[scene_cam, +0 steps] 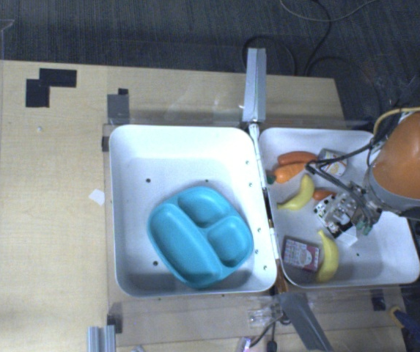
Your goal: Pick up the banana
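The metal two-finger gripper (339, 218) is seen low in the right white plastic bin (396, 266), in the right part of the frame, at the end of the grey arm with the orange band (411, 160). Whether it is spread or closed cannot be told, as the parts are blurred together. Just below and left of the gripper, a curved yellow banana (328, 257) lies on the bin floor, and nothing is seen clamped on it. Touching that banana on the left is a small dark rectangular packet (301, 254). A second curved yellow banana (300, 195) is found up and left of the gripper, below two orange carrot-shaped items (295, 165). In the left white plastic bin (133, 196), a blue three-compartment plastic tray (199, 235) is tilted. Both bins are carried by the pale wooden counter (41, 196).
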You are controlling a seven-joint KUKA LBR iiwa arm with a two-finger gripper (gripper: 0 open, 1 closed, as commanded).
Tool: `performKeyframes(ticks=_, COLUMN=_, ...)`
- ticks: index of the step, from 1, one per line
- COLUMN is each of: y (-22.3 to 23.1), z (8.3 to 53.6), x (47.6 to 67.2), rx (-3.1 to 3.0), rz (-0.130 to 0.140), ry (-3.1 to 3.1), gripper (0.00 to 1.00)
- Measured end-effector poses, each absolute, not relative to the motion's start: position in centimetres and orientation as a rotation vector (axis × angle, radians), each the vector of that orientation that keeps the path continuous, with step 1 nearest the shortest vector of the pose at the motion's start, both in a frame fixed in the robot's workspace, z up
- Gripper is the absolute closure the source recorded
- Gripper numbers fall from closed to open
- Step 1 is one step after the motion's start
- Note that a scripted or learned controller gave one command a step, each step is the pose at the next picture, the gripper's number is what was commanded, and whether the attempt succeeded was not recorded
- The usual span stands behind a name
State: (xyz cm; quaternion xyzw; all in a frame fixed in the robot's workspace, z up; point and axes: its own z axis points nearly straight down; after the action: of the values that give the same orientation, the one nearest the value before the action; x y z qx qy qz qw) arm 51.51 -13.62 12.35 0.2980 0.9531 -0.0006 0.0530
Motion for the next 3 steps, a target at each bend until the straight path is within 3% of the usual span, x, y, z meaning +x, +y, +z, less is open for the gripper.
performKeyframes(ticks=1, y=-13.6, z=12.0, x=51.3, rx=0.908, rz=-0.003, ry=2.906, gripper=0.0)
performKeyframes(ticks=2, y=-12.1, z=17.0, x=61.9, rx=0.829, rz=0.003, ry=3.022, gripper=0.0)
performKeyframes(ticks=3, y=-8.2, z=8.9, x=61.4, rx=0.85, rz=0.003, ry=3.011, gripper=0.0)
